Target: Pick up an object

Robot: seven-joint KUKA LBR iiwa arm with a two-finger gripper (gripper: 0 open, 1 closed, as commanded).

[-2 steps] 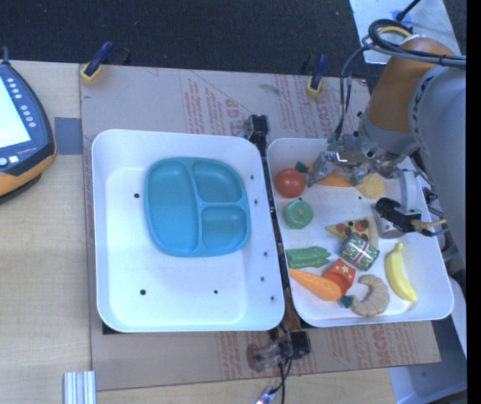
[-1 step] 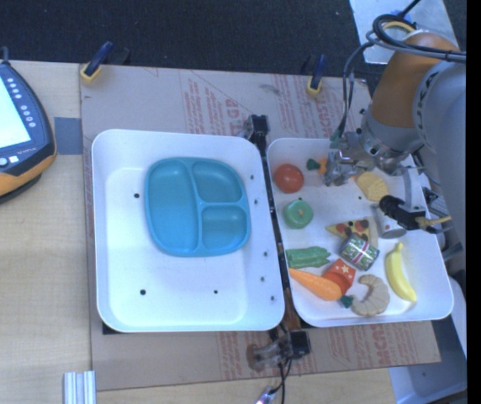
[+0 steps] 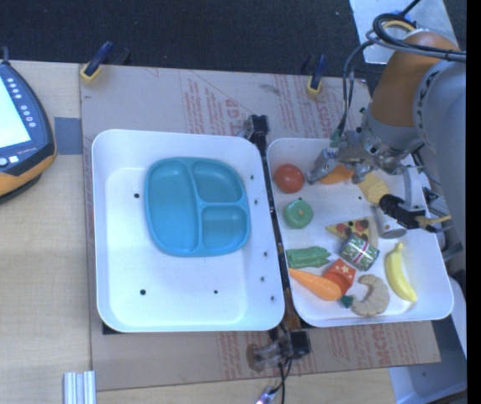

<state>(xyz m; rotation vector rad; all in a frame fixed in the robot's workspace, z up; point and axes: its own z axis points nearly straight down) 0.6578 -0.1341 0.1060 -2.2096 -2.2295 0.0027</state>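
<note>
- We're looking down at the right bin (image 3: pixel 439 308), and we'll use the red tomato (image 3: pixel 288 178) at its upper-left part as our landmark.
- The end effector (image 3: pixel 339 165) sits just to the right of the tomato, low over the bin's top end, with the grey arm and its orange band rising behind it toward the right.
- An orange piece (image 3: pixel 338 175) lies right at the end effector, touching or nearly so; we can't tell whether it is between the tips or merely beside them.
- Whether the end effector is apart or together, we cannot tell from this angle, as the wrist body covers it.
- The orange piece's long axis runs roughly left-right, pointing from the tomato toward the arm.
- Below the tomato sits a green round item (image 3: pixel 298 215), and further down a green pepper (image 3: pixel 308 257) and a carrot (image 3: pixel 314 284).
- Our judgement: the nearest candidate is the orange piece, so the coming move turns on closing across its short side and lifting.
- The left bin (image 3: pixel 123 305) holds a blue divided plate (image 3: pixel 197 206), well apart from the action.
</note>
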